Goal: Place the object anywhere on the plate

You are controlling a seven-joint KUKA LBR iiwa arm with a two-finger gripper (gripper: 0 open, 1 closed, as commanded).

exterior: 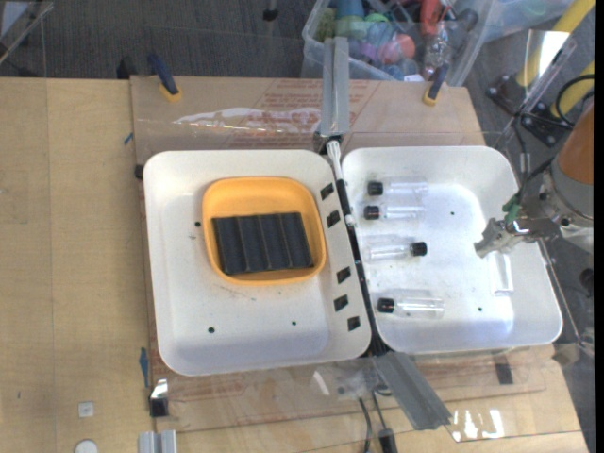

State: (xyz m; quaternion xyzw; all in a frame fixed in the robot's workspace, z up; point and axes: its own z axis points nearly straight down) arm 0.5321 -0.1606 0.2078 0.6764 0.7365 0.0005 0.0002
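Four clear vials with black caps lie scattered across the floor of the right-hand bin [528, 324], each on its side. Two rest near the bin's far-left corner, one [396, 190] just above the other [392, 212]; a third vial [396, 250] lies near the middle, its cap pointing right, and a fourth vial [411, 305] sits nearer the front. All four stay left of the gripper [494, 241], which hangs over the right side of the same bin, well apart from the closest vial. The gripper's metal tip sits above the bin floor with nothing visibly between its fingers; whether they are spread or closed cannot be told from this angle. In the left-hand bin [179, 328], across the black-tabbed divider [342, 253], an orange plate [260, 192] carries a dark ribbed block [262, 243] at its centre. The grey arm [566, 206] enters from the right edge. Beyond the bins, a clear tub [396, 17] of coloured items stands on the floor past the wooden bench [66, 206].
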